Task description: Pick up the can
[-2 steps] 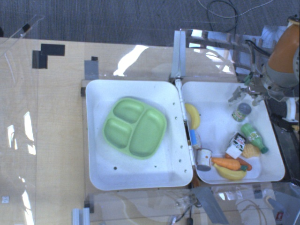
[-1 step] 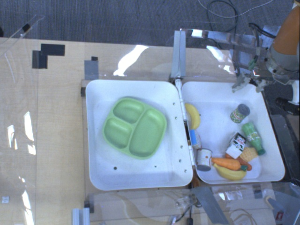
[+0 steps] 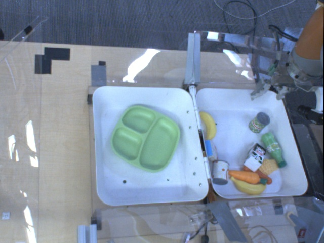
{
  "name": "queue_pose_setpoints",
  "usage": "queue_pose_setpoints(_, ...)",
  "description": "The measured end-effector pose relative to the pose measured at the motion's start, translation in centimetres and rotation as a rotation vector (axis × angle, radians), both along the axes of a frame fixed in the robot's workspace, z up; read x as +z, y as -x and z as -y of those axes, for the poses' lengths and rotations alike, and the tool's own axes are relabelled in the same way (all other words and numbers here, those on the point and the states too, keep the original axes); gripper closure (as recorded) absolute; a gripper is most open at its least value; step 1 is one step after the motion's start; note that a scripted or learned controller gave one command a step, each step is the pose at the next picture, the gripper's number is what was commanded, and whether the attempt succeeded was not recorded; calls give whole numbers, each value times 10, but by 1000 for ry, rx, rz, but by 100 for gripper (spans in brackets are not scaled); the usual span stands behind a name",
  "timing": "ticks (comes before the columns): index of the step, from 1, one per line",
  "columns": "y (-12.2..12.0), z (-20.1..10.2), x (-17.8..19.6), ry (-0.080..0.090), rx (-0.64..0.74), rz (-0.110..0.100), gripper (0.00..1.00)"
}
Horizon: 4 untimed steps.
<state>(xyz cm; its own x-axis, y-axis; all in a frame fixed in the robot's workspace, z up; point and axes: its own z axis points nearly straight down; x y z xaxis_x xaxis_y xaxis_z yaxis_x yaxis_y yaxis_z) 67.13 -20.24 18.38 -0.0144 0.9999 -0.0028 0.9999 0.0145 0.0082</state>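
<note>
Two cans lie in the right bin. A small can with a green label rests tilted toward the bin's right side. A silver can sits at the front left corner, next to the divider. My gripper hangs over the bin's far right corner, up and to the right of the green-label can and apart from it. Its two fingers stand spread open with nothing between them.
The right bin also holds a yellow banana, a blue-and-white item, a green bottle, a small carton, a carrot and a second banana. A green divided plate lies in the left bin.
</note>
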Motion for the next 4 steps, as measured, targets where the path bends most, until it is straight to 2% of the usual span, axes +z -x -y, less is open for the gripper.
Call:
queue_pose_setpoints(1, 39, 1, -96, -2, 12, 1, 0)
queue_pose_setpoints(2, 81, 3, -96, -2, 68, 0, 0)
queue_pose_setpoints(3, 39, 1, -97, 0, 62, 0, 0)
queue_pose_setpoints(4, 36, 0, -83, 2, 68, 9, 100)
